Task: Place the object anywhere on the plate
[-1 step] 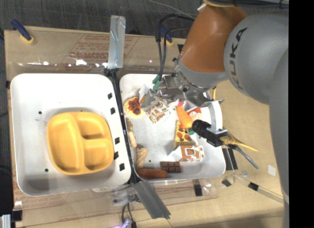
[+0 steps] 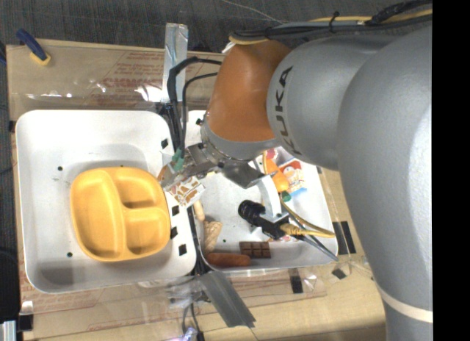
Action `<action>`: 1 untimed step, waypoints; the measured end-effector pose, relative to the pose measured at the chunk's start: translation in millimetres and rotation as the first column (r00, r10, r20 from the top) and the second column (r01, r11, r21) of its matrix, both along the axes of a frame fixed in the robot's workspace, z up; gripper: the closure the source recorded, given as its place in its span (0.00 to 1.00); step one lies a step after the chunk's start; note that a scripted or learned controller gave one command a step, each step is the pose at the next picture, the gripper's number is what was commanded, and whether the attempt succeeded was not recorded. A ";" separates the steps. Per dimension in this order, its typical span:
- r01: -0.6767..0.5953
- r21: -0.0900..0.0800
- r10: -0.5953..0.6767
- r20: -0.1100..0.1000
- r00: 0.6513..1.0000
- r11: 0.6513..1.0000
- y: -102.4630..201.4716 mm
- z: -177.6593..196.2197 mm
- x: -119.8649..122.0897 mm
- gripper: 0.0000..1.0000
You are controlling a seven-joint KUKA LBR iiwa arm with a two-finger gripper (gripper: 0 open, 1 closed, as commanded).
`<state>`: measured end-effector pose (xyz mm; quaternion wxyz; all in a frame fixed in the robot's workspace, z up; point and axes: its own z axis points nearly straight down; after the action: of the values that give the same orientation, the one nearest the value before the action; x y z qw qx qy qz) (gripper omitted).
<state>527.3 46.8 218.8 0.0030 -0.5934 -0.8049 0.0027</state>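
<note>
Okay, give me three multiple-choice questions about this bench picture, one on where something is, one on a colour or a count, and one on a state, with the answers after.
1. Where does the plate lie?
A. In the left bin
B. In the right bin
C. On the bench outside the bins

2. What colour is the plate?
A. Blue
B. Yellow
C. Red

3. What is the state of the plate?
A. Stacked with toys
B. Flipped upside down
C. Upright with nothing on it

Answers:
1. A, since the plate rests on the floor of the left bin, while the small objects lie in the right bin.
2. B, since its whole surface shows yellow against the white bin.
3. C, since its three compartments face up and bare; the tool sits over the wall between the bins, and the chocolate bar and the other pieces lie in the right bin.
</note>
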 end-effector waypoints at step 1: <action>-0.046 0.000 0.046 0.011 0.999 0.999 -15.6 58.0 -5.5 1.00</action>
<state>521.8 31.2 276.8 -0.0012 -0.5748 -0.8183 -0.0006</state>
